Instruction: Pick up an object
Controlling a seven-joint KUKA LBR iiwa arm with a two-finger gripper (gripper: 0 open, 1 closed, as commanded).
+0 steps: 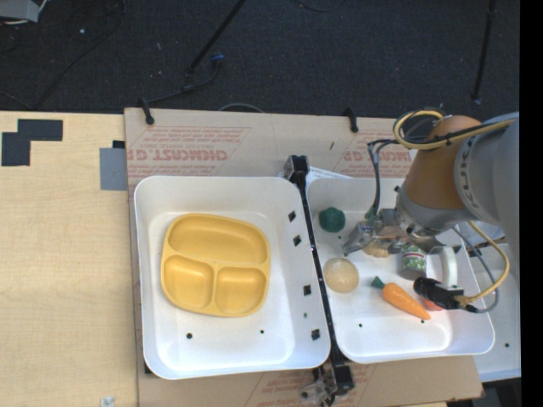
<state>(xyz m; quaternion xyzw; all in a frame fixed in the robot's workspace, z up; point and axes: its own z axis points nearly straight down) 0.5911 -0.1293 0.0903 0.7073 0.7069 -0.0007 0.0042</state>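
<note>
Arm (462, 172) came in from the right edge, grey body with the orange band bulging above the wrist, bent down over the right bin (475, 342). Wrist was tilted toward the bin's upper middle, cables looping around it. Pincer (366, 237) sat low in the right bin, tip pointing left, near the bin floor between the green ball and a small cluttered item under the wrist. Whether it was released or clenched: can't tell, too blurred and partly hidden by the wrist. Nothing visibly between its tips.

Right bin contents: dark green ball (332, 220) up left, just left of the pincer, apart from it; pale cream ball (341, 275) below that, near the divider; orange carrot (405, 300) with green end lying at a slant lower middle; a small green-and-white item (413, 263) just under the wrist, unclear what it was.

Left bin (153, 329) held a yellow three-compartment tray (216, 264), flat, roughly centred. Both bins sat on the cardboard-covered tabletop (187, 142).
</note>
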